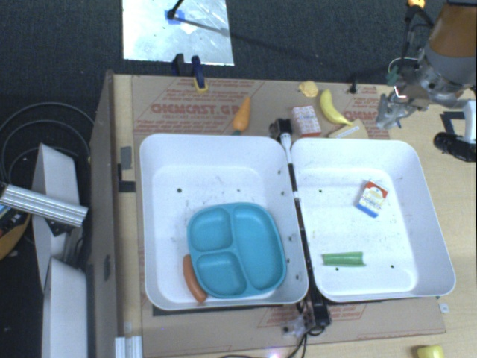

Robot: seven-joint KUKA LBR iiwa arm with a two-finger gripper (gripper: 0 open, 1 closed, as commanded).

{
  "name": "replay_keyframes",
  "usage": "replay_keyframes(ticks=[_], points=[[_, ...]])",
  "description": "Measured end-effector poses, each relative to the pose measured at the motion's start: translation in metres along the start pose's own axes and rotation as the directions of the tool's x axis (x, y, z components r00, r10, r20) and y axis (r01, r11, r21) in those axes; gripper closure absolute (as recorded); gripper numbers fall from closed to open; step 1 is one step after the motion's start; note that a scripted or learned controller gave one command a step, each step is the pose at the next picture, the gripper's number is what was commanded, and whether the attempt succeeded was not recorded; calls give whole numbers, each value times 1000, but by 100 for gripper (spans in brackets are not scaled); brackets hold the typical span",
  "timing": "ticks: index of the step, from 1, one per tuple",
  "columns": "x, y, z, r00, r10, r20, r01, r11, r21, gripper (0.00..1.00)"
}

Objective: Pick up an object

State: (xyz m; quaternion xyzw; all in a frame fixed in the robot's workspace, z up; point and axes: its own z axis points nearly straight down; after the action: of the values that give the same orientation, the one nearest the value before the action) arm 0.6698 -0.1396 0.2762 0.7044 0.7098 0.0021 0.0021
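Well, the arm (447, 36) hangs over the desk's (440, 192) far right corner, just beyond the back rim of the right bin (417, 200), and its end effector (391, 114) points down at the cardboard there; from where I stand I cannot tell how it is set, and I see nothing gripped in it. Inside the right bin, a small red, white and blue carton (371, 198) lies toward the back right, and a green stick (342, 259) lies flat nearer the front, well apart from the carton. Left of the right bin sits the left bin (160, 200), holding a blue divided tray (236, 249) with an orange sausage (194, 278) tucked at its front left edge. Behind the right bin's back rim lie a banana (331, 107), a small patterned box (306, 119) and, further left, a carrot (241, 114).
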Motion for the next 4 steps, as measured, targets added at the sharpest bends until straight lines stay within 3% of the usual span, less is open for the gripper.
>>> replay_keyframes(ticks=[1, 2, 3, 4], points=[[-5, -13, -28, 1000, 5, 1, -5, 1000, 0, 100], [-56, -1, -52, 1000, 9, 3, -9, 1000, 0, 100], [-64, -19, -44, 1000, 8, 2, -8, 1000, 4, 100], [-49, -29, -99, 1000, 2, 2, -2, 1000, -3, 100]])
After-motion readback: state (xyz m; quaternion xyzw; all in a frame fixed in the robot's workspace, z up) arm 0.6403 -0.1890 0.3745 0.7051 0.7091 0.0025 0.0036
